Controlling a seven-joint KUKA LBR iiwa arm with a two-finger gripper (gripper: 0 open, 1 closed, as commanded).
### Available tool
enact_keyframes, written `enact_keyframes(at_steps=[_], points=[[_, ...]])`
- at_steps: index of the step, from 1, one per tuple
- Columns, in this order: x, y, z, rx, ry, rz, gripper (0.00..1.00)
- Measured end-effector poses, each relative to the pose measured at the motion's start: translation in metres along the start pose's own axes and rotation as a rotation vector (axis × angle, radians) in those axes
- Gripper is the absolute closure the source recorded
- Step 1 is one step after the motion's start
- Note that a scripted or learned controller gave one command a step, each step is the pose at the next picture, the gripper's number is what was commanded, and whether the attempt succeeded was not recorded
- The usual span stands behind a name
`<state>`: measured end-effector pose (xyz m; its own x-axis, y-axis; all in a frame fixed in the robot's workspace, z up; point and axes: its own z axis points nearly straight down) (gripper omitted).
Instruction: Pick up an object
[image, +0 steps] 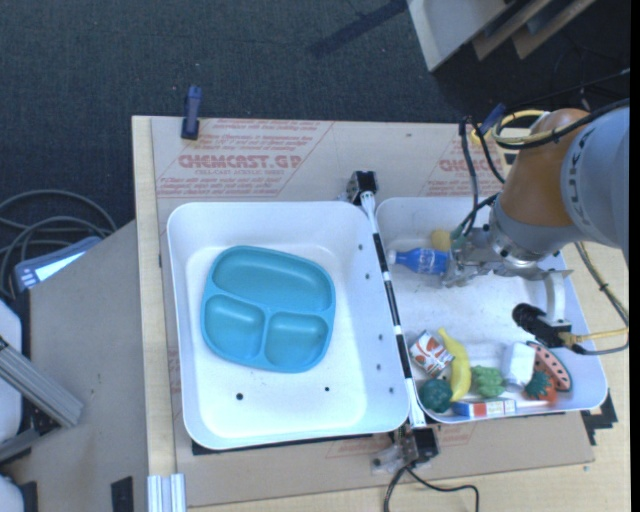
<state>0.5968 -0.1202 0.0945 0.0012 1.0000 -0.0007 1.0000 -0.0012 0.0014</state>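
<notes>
Gripper (462, 268): low in the right bin (590, 395), beside the bottle; fingers hidden, can't tell | Bottle (420, 261): lying flat by the bin's left wall, blue | Handling: likely light, thin plastic, smooth and prone to roll | Hold: across the middle.

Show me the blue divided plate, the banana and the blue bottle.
blue divided plate (268, 308): camera view, on the ridge between its compartments.
banana (459, 368): camera view, on the middle of its curved yellow body.
blue bottle (420, 262): camera view, on its blue body.
</notes>
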Motion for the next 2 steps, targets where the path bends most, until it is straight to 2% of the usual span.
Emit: enact_keyframes(at_steps=[1,2], points=[[0.000,0.000,-0.010,-0.001,0.000,0.001,1.00],[0.017,-0.005,-0.103,-0.001,0.000,-0.002,1.00]])
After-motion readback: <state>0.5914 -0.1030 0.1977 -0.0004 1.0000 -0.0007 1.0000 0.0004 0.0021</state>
